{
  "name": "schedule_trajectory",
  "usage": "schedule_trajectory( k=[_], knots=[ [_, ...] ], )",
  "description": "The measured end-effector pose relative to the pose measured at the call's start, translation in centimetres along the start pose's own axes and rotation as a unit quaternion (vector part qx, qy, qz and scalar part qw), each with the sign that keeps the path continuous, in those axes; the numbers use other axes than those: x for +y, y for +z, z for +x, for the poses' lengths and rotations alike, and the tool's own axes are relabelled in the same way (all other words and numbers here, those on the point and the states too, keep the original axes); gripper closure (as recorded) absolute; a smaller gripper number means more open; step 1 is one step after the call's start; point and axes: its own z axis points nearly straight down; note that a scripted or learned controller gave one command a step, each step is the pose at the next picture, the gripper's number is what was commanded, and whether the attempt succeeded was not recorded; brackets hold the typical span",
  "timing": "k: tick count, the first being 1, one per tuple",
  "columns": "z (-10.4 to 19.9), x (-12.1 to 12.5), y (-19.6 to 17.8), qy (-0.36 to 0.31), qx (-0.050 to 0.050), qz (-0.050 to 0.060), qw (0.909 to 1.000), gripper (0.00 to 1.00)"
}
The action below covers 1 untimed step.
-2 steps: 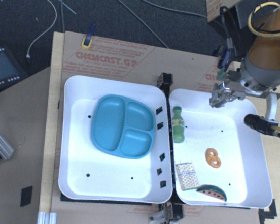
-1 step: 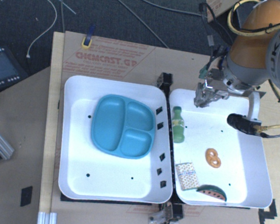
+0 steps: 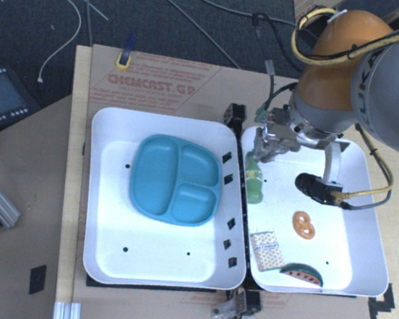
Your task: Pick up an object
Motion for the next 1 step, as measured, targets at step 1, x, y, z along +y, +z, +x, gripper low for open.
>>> schedule_trajectory(
  k=[1],
  knots=[
    [5.07,-1.89,0.75,-0.001,0.000,0.000,1.0000,1.00]
  ],
)
